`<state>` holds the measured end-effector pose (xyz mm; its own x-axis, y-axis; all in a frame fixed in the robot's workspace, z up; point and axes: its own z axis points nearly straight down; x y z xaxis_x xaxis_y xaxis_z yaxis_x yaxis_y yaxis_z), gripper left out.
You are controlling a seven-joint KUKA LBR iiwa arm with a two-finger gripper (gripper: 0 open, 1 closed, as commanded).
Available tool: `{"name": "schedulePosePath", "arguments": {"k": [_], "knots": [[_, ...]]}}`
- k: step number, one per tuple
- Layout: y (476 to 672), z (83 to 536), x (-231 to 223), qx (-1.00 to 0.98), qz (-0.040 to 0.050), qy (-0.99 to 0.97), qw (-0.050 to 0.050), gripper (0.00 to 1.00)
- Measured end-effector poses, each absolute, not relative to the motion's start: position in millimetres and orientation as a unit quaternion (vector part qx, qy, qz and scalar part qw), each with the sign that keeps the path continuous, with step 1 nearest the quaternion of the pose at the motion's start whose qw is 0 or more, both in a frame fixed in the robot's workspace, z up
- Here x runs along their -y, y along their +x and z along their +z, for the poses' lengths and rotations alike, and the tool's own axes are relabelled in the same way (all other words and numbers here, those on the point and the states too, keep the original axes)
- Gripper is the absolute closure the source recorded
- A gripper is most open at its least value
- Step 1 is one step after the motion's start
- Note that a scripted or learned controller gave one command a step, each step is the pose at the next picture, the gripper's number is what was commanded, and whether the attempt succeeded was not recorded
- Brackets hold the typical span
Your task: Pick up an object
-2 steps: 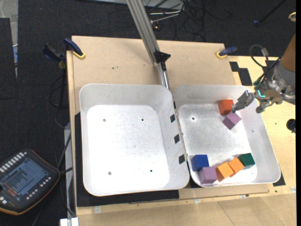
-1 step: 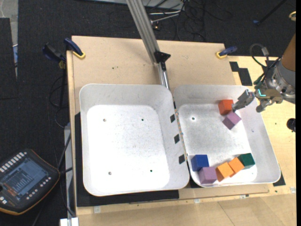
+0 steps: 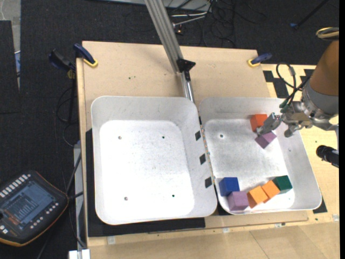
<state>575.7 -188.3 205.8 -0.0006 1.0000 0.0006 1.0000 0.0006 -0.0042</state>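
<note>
Near edge of right bin (image 3: pixel 310 190): purple block (image 3: pixel 239 200), orange block (image 3: pixel 258 195), a second orange block (image 3: pixel 270 189) and green block (image 3: pixel 282 184) in a touching row, blue block (image 3: pixel 229 185) just beside them. Farther back in the same bin: a second purple block (image 3: pixel 266 140) tilted, directly below the gripper (image 3: pixel 269 124), with another orange block (image 3: pixel 258 121) just behind. Finger state: cannot tell; block looks touching the fingertips, grip unconfirmed. Left bin (image 3: pixel 102 144) alongside.
</note>
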Motion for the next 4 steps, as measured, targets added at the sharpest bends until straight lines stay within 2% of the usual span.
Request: {"name": "schedulePosePath", "arguments": {"k": [2,3,4], "knots": [[579.1,92,189,0.707,0.0011,-0.707,0.001,0.00],[580.6,106,189,0.707,-0.0005,-0.707,-0.001,1.00],[578.6,149,188,0.708,-0.0012,-0.707,-0.002,1.00]]}}
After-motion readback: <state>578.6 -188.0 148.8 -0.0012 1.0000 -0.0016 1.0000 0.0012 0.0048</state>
